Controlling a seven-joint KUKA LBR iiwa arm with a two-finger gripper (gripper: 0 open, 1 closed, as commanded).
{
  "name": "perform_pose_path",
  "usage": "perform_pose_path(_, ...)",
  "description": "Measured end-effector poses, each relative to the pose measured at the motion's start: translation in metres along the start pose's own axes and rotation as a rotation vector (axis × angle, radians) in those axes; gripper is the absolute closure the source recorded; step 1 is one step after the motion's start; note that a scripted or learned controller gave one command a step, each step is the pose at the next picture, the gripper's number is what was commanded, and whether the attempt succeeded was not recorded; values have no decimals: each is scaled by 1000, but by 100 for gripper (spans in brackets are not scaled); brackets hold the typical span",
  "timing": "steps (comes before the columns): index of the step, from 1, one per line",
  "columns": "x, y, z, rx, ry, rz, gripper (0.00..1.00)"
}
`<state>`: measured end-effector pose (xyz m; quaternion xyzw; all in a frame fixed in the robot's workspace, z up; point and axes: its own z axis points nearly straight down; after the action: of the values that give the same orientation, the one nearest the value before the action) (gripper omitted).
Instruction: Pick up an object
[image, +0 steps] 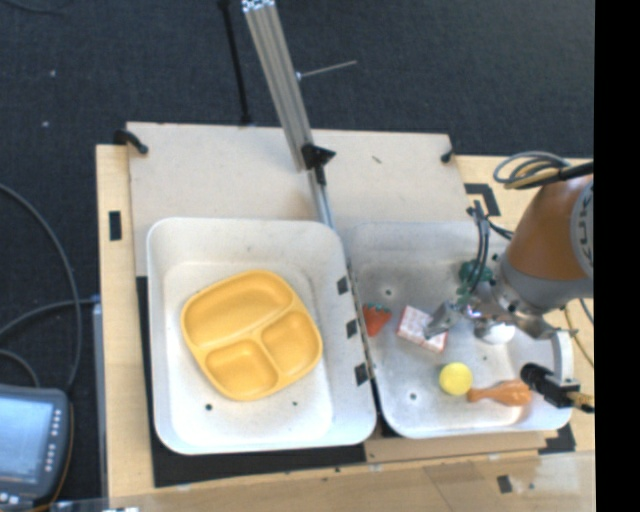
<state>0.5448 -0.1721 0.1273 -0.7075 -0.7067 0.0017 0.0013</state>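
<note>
- My claw (452, 318) hangs low in the right bin (400, 255), its tip just beside the small box (422, 329); I cannot tell from this slant whether it has hold of anything.
- The box, white with red print, lies near the bin's middle and is the closest thing to take. I judge it light, stiff cardboard with flat faces: grip across its short sides and squeeze gently, or it may crush or skid on the smooth floor.
- The yellow ball (455, 378) sits nearer the front. It looks light and round, so it would likely roll off a glancing pinch; centre on it.
- The orange piece (500, 393) lies right of the ball; the small red one (376, 320) hugs the bin's left wall, awkward to straddle.
- The yellow tray (250, 333) rests in the left bin (170, 245): wide and shallow, graspable only by its rim.
</note>
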Motion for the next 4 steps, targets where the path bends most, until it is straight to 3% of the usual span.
perform_pose_path(1,-2,2,-14,-9,-1,7,100)
perform_pose_path(2,-2,-3,-76,-13,-2,-1,100)
perform_pose_path(3,-3,-1,-110,-11,-2,-4,100)
perform_pose_path(4,49,-8,-106,-6,1,-7,100)
